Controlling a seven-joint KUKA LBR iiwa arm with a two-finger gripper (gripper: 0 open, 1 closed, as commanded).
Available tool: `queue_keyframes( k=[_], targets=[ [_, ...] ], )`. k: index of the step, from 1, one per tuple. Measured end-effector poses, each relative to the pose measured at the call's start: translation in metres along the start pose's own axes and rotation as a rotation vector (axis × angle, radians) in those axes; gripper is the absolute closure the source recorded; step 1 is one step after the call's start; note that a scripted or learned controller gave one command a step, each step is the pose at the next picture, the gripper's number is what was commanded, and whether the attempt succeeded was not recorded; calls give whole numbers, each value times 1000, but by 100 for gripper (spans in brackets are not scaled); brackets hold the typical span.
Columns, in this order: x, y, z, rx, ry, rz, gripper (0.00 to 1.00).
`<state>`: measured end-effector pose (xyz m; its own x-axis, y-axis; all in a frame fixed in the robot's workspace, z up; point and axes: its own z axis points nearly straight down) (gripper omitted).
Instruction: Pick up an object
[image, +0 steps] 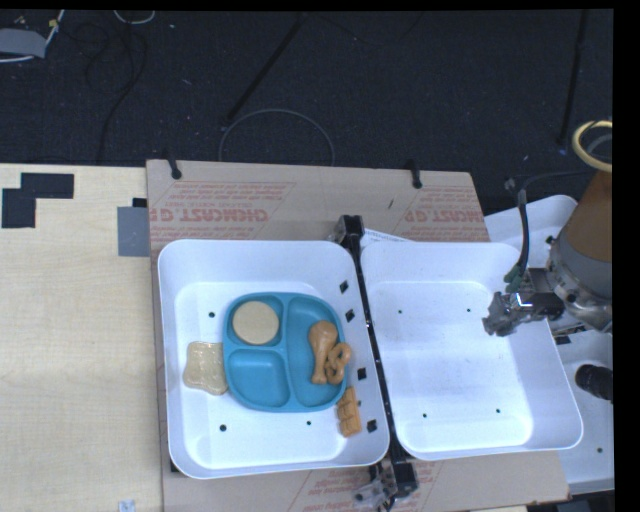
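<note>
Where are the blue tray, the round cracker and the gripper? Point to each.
blue tray (262, 382): camera view, floor of its lower-left compartment.
round cracker (255, 322): camera view, middle of its top face.
gripper (497, 322): camera view, its tip over the right bin.

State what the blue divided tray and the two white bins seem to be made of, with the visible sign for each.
Blue tray: probably moulded plastic, with an even colour and smooth rounded compartments. White bins: likely thin formed plastic, with a slightly glossy surface and soft rounded rims.
</note>
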<state>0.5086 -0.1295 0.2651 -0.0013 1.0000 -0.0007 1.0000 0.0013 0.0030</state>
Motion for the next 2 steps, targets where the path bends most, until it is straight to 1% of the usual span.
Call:
queue_keyframes(
  k=[1,2],
  targets=[
    [47,10,16,8,2,-1,100],
    [99,16,32,9,3,-2,100]
  ],
)
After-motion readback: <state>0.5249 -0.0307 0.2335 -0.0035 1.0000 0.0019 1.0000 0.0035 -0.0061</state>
